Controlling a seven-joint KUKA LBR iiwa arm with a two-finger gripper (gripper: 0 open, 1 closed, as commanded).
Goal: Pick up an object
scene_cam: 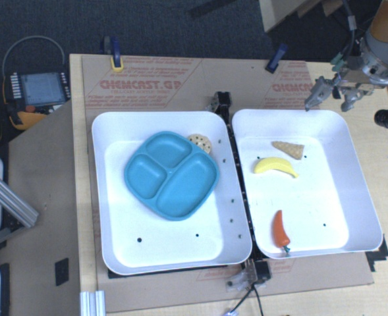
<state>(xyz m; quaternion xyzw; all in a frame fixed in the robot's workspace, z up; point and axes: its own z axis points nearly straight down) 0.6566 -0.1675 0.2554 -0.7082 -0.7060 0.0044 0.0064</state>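
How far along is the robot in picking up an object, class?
Done: nothing lifted. The banana, wedge and chili lie in the right bin; the blue plate and cookie are in the left bin. In hand: the end effector hangs open above the right bin's far corner, holding nothing. Left: descend, grasp, lift.

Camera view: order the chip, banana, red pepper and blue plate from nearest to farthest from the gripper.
Measured from the gripper, above the right bin's far corner:
1. Chip, at the back of the right bin.
2. Banana, just in front of the chip.
3. Red pepper, at the front of the right bin.
4. Blue plate, in the left bin.
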